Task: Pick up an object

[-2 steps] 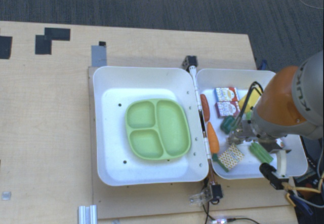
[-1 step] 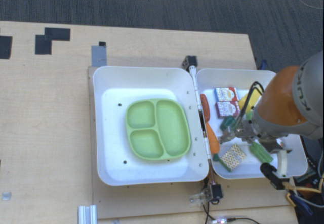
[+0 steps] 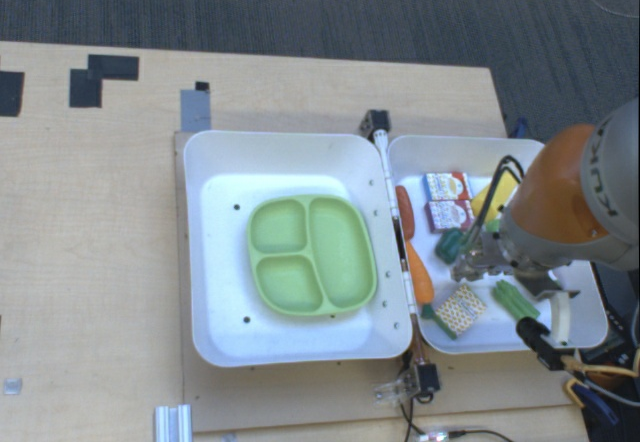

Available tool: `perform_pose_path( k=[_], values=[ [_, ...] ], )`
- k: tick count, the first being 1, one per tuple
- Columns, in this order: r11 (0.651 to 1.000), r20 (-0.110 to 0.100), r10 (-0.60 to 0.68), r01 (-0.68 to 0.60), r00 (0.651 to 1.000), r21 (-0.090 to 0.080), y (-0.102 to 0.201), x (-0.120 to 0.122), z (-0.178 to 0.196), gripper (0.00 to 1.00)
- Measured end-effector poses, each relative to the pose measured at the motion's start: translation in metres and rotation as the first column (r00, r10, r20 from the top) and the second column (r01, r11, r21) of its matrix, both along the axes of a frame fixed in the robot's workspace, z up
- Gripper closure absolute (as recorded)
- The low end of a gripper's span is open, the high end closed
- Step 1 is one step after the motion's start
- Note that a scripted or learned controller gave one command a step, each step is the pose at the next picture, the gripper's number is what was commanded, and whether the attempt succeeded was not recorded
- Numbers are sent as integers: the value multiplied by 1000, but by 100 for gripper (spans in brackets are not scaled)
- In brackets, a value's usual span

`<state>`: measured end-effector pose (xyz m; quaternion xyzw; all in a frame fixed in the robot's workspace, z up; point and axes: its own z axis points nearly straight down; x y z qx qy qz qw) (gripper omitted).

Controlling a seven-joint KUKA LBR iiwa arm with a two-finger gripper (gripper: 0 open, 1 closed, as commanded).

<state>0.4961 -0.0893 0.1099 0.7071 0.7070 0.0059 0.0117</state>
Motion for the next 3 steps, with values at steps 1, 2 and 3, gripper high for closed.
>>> perform_pose_path(
  k=[1, 2, 3],
  values=[
    [1000, 0, 0, 0, 1000, 0, 0, 0, 0, 0],
    [1000, 4, 3, -3, 1000, 0, 1, 2, 11, 100],
    [1000, 4, 3, -3, 1000, 0, 1, 1, 10, 0]
  ],
)
